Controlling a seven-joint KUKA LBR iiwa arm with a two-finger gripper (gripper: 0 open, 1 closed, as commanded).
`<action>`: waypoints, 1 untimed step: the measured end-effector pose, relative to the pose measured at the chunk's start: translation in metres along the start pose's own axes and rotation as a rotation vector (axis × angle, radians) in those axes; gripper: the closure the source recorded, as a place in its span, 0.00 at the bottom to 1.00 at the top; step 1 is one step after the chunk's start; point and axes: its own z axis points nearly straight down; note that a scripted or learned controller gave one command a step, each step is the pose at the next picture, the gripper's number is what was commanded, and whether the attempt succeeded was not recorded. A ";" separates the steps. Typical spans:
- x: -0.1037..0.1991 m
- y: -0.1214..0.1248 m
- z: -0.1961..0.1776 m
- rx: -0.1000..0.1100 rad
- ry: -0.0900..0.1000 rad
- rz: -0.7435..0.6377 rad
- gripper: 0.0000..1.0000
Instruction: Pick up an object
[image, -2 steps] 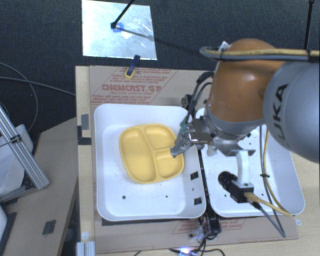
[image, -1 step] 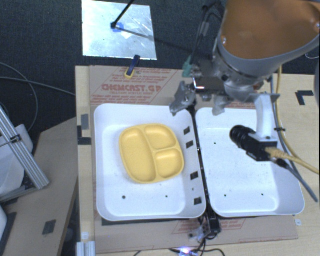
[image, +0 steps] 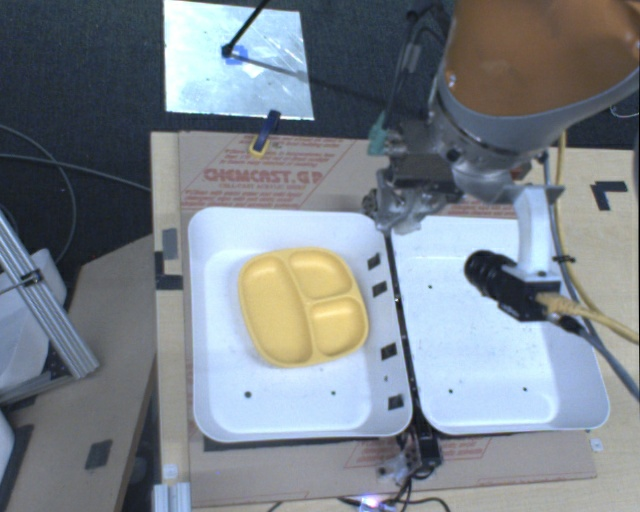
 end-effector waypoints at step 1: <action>0.000 0.000 -0.011 -0.003 0.001 -0.007 1.00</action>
